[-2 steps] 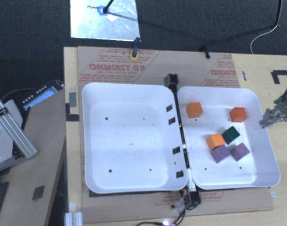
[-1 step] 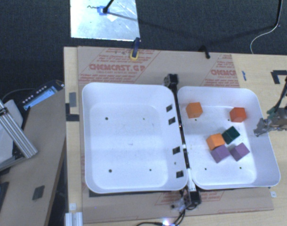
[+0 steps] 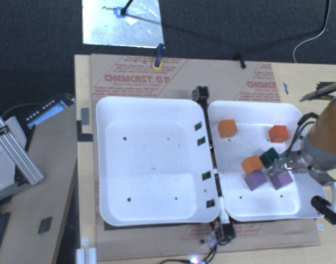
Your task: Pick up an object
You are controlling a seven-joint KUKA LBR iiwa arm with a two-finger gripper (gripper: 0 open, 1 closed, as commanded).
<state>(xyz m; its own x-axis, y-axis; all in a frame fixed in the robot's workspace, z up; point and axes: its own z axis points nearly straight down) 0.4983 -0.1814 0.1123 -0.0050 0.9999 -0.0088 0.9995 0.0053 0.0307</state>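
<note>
1. We see a small group of blocks in the right bin (image 3: pixel 289 205), near its right side. In this group there is an orange block (image 3: pixel 252 163), a purple block (image 3: pixel 255 179) just below it, a second purple block (image 3: pixel 281 179) to the right of that one, and a dark green block (image 3: pixel 269 155) just above and between them.
2. The jaws (image 3: pixel 278 166) are low over this group, between the dark green block and the second purple block. They seem to touch or almost touch the second purple block at its top edge, but we cannot tell if they are spread or pressed together, and we do not see any block between them.
3. Two other orange blocks lie apart from the group, closer to the far wall of the same bin: one (image 3: pixel 227 128) near the left side, one (image 3: pixel 278 133) near the right side.
4. The arm (image 3: pixel 328 139) comes in from the right edge of the view; its orange band is above the wrist and dark cables run along it.
5. The left bin (image 3: pixel 110 147) lies just beside the right bin, and a row of black clips (image 3: pixel 204 158) is along the seam between them.
6. Both bins rest on a brown cardboard sheet (image 3: pixel 135 76) with red print, which lies on the table (image 3: pixel 82 92).
7. Behind the table, a shiny metal plate (image 3: pixel 102 15) lies on the dark floor.
</note>
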